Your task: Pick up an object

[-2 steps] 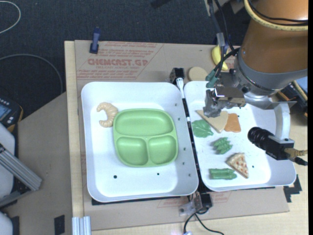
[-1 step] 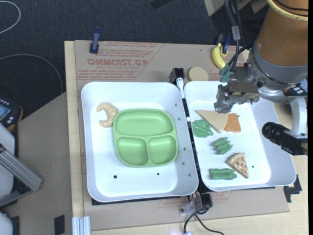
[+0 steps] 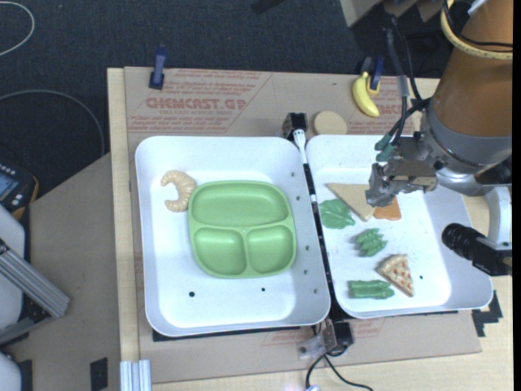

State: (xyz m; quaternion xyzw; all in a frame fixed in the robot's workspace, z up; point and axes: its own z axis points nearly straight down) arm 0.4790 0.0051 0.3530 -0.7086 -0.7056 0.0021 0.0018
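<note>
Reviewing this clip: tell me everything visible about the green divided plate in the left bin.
The green divided plate is a pale green, rounded-rectangle tray that looks like matte plastic, with three compartments: one wide section across the far side and two smaller ones on the near side. It lies flat and right side up near the middle of the left white bin, turned slightly askew to the bin's edges. A tan croissant-shaped toy lies at its far-left corner, close to or touching the rim. The gripper is over the other bin.
</note>
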